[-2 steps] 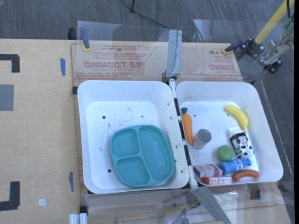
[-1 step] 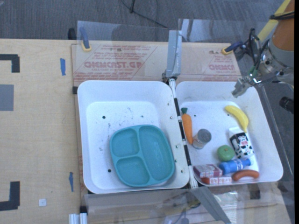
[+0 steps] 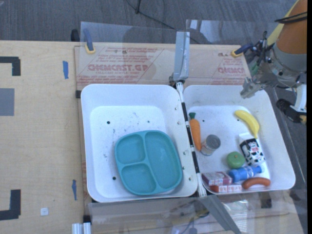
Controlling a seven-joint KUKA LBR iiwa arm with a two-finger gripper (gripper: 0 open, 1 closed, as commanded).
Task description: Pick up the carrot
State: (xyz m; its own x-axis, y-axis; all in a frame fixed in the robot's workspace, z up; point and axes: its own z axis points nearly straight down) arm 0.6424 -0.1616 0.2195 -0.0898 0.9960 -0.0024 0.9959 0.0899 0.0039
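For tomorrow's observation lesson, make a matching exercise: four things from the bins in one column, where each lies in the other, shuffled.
Things:
1. carrot
2. teal plate
3. banana
4. red sausage

Places:
A. left bin
B. right bin, along its left wall
C. right bin, near front right corner
D. right bin, upper right part

Pairs: 1-B, 2-A, 3-D, 4-C

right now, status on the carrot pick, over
End effector above right bin's back edge, holding nothing. Carrot lies by left wall of right bin, untouched. Metal can sits close beside it.
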